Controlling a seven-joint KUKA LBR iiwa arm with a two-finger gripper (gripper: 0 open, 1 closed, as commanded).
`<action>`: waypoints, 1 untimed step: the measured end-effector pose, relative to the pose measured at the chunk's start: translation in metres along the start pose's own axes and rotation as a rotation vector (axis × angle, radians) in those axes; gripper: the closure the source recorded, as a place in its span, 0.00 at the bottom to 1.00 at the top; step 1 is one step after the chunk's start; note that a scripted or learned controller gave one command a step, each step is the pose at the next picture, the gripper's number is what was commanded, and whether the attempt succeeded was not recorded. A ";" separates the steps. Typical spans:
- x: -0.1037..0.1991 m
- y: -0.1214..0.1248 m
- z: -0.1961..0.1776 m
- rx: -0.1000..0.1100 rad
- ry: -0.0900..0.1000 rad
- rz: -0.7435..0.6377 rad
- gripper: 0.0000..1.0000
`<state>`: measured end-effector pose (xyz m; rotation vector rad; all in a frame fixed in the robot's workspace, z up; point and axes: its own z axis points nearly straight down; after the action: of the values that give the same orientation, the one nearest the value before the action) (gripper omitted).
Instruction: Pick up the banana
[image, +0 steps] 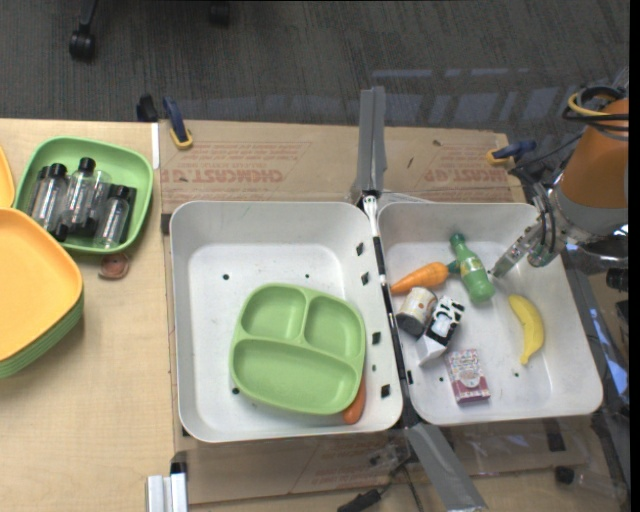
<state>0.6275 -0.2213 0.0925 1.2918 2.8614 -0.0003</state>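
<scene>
1. You see two white bins on a cardboard-covered bench, with grey carpet behind.
2. Your gripper hangs over the right bin beside the green bottle; how far it is open cannot be told.
3. The banana lies below it, apart from it.

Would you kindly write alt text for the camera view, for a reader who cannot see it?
A banana lies untouched in the right bin, with the gripper poised above and left of it, next to a green bottle. The same bin holds a carrot and a red packet; the left bin holds a green divided plate.
</scene>
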 end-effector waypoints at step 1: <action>-0.019 0.021 0.000 -0.002 -0.002 -0.025 1.00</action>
<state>0.6557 -0.2219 0.0929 1.2556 2.8746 0.0011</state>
